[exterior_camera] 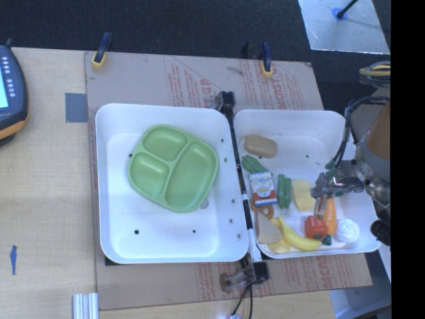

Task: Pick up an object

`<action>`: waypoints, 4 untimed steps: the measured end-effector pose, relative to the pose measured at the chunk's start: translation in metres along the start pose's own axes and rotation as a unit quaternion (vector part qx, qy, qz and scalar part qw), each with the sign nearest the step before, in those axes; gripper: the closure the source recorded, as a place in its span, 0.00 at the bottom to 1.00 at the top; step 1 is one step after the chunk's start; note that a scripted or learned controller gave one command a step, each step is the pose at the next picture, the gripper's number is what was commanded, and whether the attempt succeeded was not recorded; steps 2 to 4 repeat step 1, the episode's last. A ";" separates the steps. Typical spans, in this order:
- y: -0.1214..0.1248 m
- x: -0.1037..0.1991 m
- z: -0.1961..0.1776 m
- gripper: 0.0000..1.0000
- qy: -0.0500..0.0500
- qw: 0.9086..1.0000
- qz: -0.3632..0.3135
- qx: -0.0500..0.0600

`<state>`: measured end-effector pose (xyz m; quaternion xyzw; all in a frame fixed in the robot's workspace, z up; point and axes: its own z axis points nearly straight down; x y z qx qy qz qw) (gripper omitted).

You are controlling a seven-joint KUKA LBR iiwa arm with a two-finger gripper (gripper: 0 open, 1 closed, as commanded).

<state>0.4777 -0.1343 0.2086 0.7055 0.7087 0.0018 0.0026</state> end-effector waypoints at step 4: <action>0.042 0.065 0.018 1.00 0.002 1.000 -0.004 0.004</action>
